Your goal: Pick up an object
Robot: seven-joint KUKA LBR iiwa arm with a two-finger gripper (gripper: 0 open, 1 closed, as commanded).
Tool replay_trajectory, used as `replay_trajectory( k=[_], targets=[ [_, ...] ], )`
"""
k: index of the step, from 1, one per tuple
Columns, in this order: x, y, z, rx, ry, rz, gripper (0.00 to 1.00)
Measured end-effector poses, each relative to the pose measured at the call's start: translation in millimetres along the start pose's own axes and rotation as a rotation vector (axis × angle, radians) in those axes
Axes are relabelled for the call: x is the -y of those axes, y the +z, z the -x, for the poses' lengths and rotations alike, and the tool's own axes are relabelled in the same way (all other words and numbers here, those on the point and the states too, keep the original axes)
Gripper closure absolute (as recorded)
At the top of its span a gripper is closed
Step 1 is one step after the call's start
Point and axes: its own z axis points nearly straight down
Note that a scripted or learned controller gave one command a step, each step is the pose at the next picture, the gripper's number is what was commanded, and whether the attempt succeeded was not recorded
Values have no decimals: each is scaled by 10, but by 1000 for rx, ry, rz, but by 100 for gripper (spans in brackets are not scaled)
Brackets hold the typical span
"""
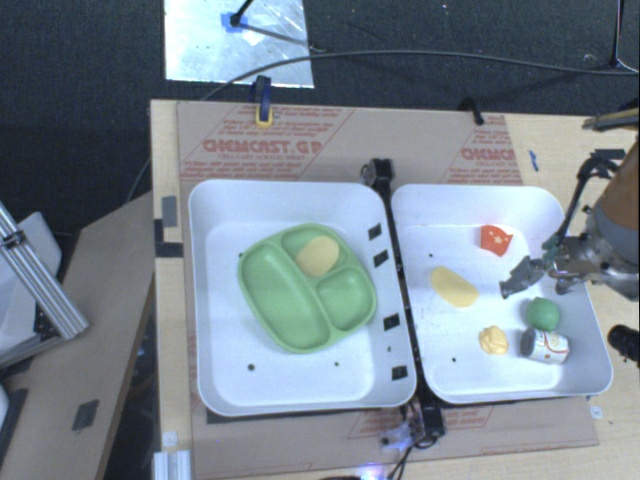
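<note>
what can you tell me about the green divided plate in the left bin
The green divided plate is pale green, looks like smooth plastic, with a rounded outline and three compartments: one long section on its left and two smaller ones on its right. It lies flat, turned at an angle, near the middle of the left bin, resting on the bin's floor. A yellow rounded object sits in its upper small compartment; the other two hold nothing.

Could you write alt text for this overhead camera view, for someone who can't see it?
A robot arm's tool hangs over the right bin, above a green ball, near small toy foods. The left bin holds a green divided plate.
</note>
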Motion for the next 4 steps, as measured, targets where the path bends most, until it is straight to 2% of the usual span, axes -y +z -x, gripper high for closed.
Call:
replay_trajectory(
  k=[1, 2, 3, 4],
  targets=[
    [-26, -52, -3, 2, -3, 11, 0],
    [-14, 368, -37, 2, 0, 9, 0],
    [8, 978, 18, 1, 1, 6, 0],
    [1, 1324, 16, 1, 1, 9, 0]
  ],
)
